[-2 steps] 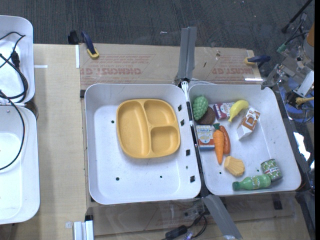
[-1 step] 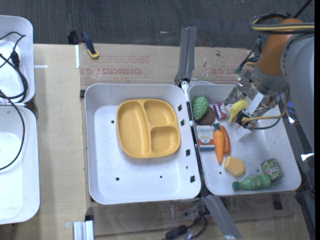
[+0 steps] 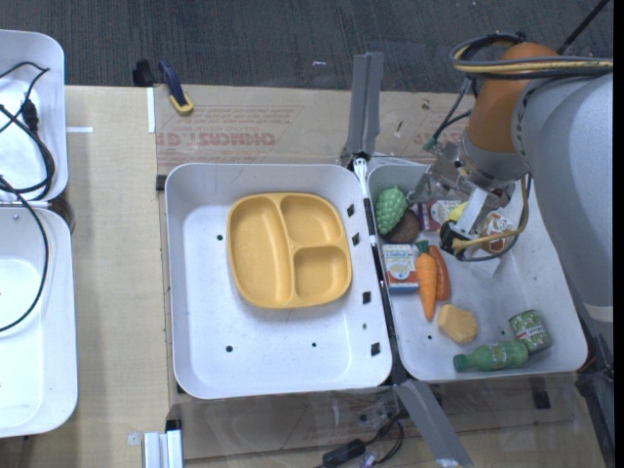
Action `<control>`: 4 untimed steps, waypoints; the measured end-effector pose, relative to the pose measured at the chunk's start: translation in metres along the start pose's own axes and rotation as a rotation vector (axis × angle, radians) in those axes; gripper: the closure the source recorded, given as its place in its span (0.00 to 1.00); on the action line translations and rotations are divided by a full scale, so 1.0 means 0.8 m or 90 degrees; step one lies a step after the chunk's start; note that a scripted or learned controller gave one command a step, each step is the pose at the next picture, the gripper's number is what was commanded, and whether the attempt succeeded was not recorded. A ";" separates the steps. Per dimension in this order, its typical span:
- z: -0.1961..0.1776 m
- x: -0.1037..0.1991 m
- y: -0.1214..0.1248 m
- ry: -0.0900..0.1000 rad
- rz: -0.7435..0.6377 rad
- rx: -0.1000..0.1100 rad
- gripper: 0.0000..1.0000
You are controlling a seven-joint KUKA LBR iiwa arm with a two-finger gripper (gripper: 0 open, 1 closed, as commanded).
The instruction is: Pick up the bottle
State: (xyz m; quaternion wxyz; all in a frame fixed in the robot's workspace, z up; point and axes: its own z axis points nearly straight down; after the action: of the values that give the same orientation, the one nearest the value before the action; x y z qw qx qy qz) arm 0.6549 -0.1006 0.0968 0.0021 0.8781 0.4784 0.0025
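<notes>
At the near edge of the right bin (image 3: 512, 291) the green bottle (image 3: 492, 357) lies on its side, neck toward the left bin (image 3: 195, 291), with a green can (image 3: 529, 330) just beside it. Farther back lie a yellow block (image 3: 457, 324) and a carrot (image 3: 429, 283); the left bin holds a yellow divided plate (image 3: 290, 249). At the far end of the right bin the gripper (image 3: 450, 213) hangs low, well apart from the bottle; open or closed cannot be told.
</notes>
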 end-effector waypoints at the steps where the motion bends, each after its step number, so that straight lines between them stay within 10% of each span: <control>1: 0.006 0.008 0.000 -0.003 0.084 0.005 0.00; 2: -0.182 0.003 -0.005 -0.005 0.259 0.005 0.00; 3: -0.116 0.065 -0.073 -0.006 0.321 0.006 0.00; 4: -0.267 -0.042 -0.046 -0.006 0.309 0.005 0.00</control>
State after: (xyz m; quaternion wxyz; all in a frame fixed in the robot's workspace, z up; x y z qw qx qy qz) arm 0.6043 -0.1083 0.3104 -0.0001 0.9674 0.2534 -0.0029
